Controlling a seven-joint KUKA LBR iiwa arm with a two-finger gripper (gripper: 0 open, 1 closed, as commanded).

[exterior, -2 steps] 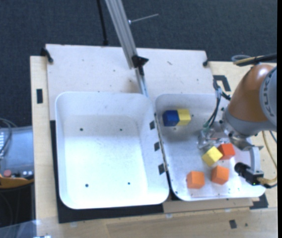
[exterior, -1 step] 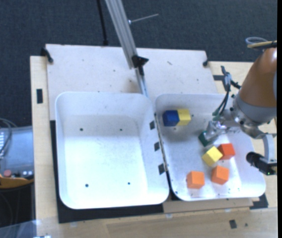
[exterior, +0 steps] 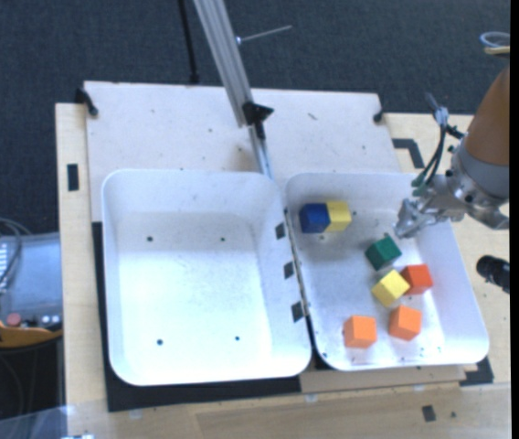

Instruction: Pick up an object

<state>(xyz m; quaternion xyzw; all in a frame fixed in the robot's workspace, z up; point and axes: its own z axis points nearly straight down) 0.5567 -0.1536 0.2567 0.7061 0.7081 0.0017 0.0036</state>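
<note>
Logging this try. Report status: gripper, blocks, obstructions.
Gripper over right bin's upper right, nothing seen held. Green block nearest, just below it. Yellow block and red-orange block crowd the green one.

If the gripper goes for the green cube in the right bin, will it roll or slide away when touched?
The green cube has flat faces, so it probably won't roll; a nudge would more likely slide it on the smooth bin floor. It looks rigid and small, likely light. It sits tilted to the bin walls, close to the yellow cube, so a push might shift that too.
</note>
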